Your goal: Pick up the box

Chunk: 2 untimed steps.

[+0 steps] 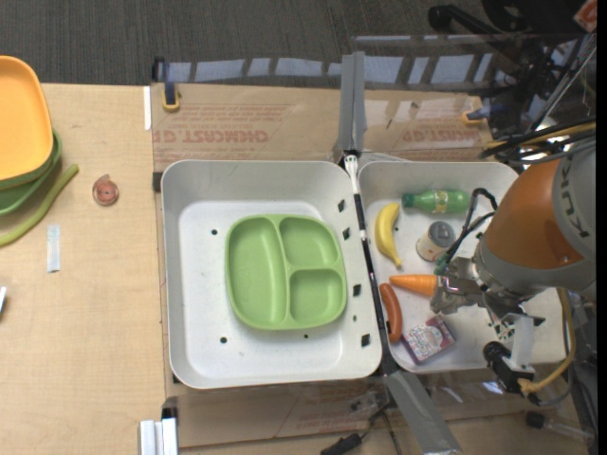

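The box point(429, 339) — small, purple and pink — lies at the near edge of the right bin point(417, 173), tilted, just right of the near end of a red sausage-shaped piece point(390, 311). The gripper point(453, 294) sits just above and beyond the box, beside the blunt end of a carrot point(413, 283); whether its jaws are spread or pressed together cannot be told from this angle, and nothing shows between them. Farther back in that bin lie a banana point(387, 232), a green bottle point(436, 200) on its side and a small round tin point(437, 239). The left bin point(190, 282) holds a green divided plate point(286, 272) at its middle — three compartments, nothing on it.
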Each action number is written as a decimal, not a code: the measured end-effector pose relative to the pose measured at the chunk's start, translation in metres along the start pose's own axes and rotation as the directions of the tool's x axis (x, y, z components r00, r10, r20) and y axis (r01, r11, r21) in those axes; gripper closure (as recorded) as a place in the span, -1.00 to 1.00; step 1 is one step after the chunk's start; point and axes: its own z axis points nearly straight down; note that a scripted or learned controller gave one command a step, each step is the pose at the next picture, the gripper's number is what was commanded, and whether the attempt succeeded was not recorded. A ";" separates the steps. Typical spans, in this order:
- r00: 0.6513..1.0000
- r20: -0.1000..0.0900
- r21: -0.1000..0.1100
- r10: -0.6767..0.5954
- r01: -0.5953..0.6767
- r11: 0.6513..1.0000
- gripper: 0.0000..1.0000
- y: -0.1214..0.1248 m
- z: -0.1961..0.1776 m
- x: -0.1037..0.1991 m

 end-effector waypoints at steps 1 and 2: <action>0.868 0.003 -0.005 -0.497 0.497 0.868 1.00 0.033 -0.084 0.021; 0.868 0.004 -0.006 -0.497 0.497 0.868 -1.00 0.033 -0.084 0.021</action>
